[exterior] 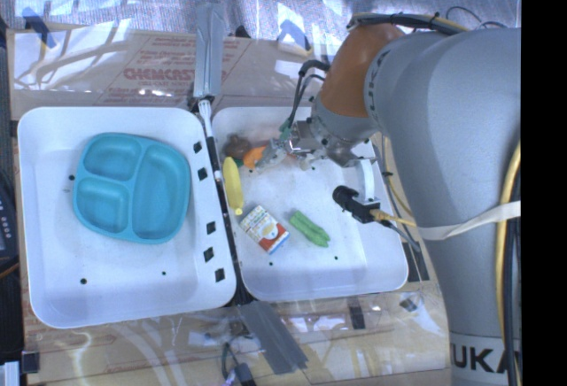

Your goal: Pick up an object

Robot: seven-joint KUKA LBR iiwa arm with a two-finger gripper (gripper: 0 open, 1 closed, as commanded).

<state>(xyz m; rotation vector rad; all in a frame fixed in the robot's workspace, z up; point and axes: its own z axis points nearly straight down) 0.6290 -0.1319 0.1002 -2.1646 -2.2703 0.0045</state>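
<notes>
Below my gripper (282, 148), the right bin (376, 274) holds a small box (264, 229), a green pod (309, 227) and a banana (232, 184).
Whether my gripper has closed, I cannot tell. It hangs at the far edge by an orange piece (254, 156) and a brown piece (236, 145); crowded together, one could slip away.

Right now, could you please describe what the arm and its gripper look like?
The arm is thick, rounded and grey, with an orange band above the wrist. White KUKA letters mark its base. Black and yellow cables run along it, and a pale strap crosses the body. The gripper is small, metallic and dark.
</notes>
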